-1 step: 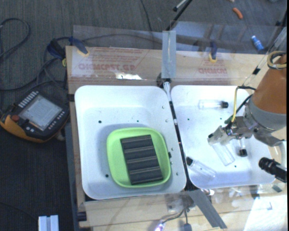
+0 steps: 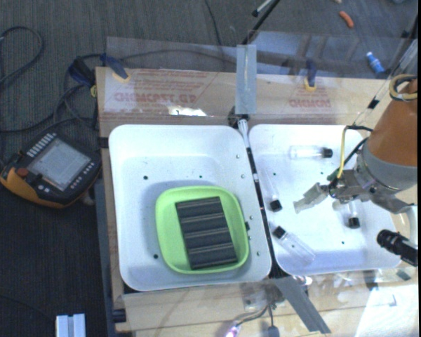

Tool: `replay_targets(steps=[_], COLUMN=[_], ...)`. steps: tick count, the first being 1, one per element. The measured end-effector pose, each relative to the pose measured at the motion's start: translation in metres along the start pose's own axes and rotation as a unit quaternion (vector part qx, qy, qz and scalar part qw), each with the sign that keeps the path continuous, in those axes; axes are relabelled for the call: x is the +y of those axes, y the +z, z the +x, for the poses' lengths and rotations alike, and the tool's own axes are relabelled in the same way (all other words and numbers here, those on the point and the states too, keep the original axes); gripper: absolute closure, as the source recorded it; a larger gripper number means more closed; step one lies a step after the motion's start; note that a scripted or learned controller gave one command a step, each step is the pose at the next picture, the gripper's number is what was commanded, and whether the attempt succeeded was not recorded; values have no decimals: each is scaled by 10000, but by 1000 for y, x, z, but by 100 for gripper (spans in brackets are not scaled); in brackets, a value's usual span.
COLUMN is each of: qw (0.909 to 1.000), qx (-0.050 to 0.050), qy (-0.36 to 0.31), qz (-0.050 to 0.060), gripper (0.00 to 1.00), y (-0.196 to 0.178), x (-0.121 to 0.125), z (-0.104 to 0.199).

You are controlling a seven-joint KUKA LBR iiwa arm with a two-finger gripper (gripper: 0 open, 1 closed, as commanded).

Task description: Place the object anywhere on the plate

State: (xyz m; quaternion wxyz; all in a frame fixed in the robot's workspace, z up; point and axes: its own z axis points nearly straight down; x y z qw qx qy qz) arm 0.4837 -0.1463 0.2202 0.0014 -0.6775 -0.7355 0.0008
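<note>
- A dark ribbed block (image 2: 207, 232) is seen already lying on the green plate (image 2: 167, 216) in the left bin (image 2: 126, 188); it is judged stiff, fairly light and not fragile.
- If it must be taken again, the two long sides are judged the best hold.
- The gripper (image 2: 313, 196) is held low over the right bin (image 2: 309, 255), near small clear vials (image 2: 309, 152).
- Nothing is seen between its fingers; their opening cannot be told.
</note>
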Motion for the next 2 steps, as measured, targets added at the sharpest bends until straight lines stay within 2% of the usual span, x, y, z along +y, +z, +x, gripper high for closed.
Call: replay_targets(steps=[1,2], qw=[9970,9920], qx=[-14,-7], qy=[-776,-1262], qz=[-2,-2], gripper=[0,0], y=[16,-64], x=[16,27], z=[-13,60])
